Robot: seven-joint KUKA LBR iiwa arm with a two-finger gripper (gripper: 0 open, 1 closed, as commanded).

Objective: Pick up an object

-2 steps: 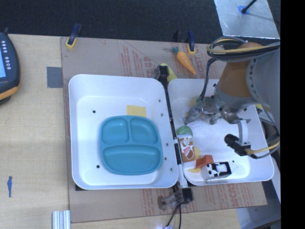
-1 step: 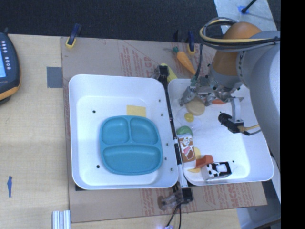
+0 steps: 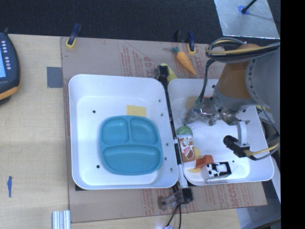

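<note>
From above, the arm's gripper [image 3: 198, 114] hangs low in the right bin [image 3: 259, 173] — whether its fingers are parted or closed cannot be told. Below it lie a small carton [image 3: 186, 144], an orange piece [image 3: 205, 161] and a black-and-white toy [image 3: 217, 171] — untouched.

Camera: single fixed overhead view, slanted.
Looks down from above on the bench [image 3: 33, 142], taking in both white bins, left bin [image 3: 78, 128] and right bin [image 3: 259, 173], at moderate range; the arm [image 3: 248, 78] enters from the right side.
</note>
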